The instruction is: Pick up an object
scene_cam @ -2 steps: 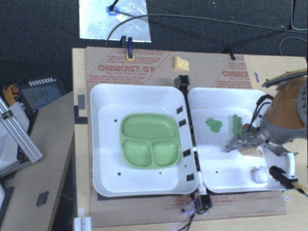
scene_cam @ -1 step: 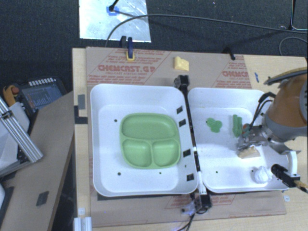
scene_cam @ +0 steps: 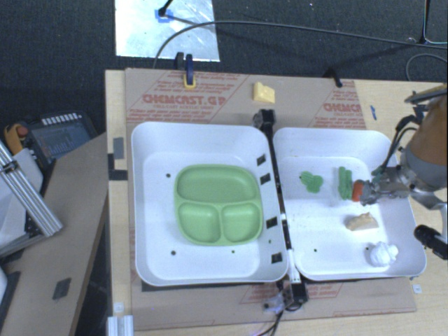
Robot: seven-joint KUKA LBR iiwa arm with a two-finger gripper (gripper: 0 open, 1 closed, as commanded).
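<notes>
While gripper (scene_cam: 365, 191) hangs low in right bin (scene_cam: 402, 257), finger state unreadable, grasp unconfirmed: orange-red object (scene_cam: 357, 191) at tip, green piece (scene_cam: 344, 182) touching beside. Tan lump (scene_cam: 361, 222) just below. Center on one item, avoid neighbour.

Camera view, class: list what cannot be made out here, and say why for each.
- Gripper: its fingers are too small and blurred to tell open from shut.
- Orange-red object at the gripper's tip: whether it is gripped or merely touched is unclear.
- Arm: cut off by the right edge.
- White object: too small to identify.
</notes>
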